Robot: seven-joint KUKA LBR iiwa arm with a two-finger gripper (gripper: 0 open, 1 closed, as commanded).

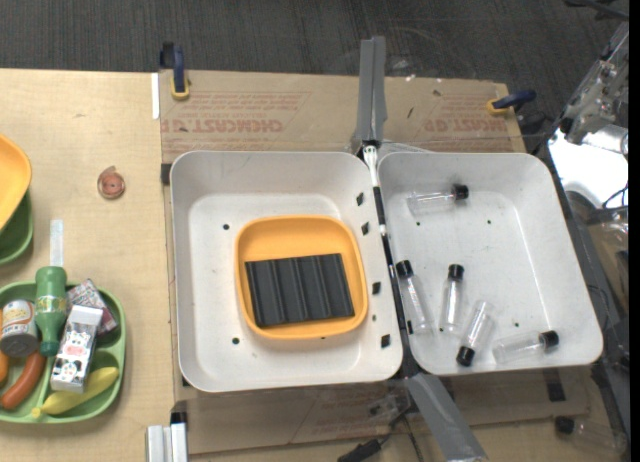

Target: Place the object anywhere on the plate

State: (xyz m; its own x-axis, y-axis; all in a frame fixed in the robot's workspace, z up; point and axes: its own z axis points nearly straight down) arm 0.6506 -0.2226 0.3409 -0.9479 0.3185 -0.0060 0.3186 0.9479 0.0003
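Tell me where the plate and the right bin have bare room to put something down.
The orange plate is bare along its rim around the dark ridged block. The right bin is open in its middle; clear vials crowd its lower left.

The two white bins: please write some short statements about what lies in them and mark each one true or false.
1. The orange plate sits in the left bin. True.
2. A dark ridged object lies on the plate. True.
3. The right bin holds red blocks. False: it holds clear vials with black caps, such as the one nearest the back wall.
4. All vials stand upright. False: they lie on their sides.
5. One vial lies close to the wall shared by both bins. True.
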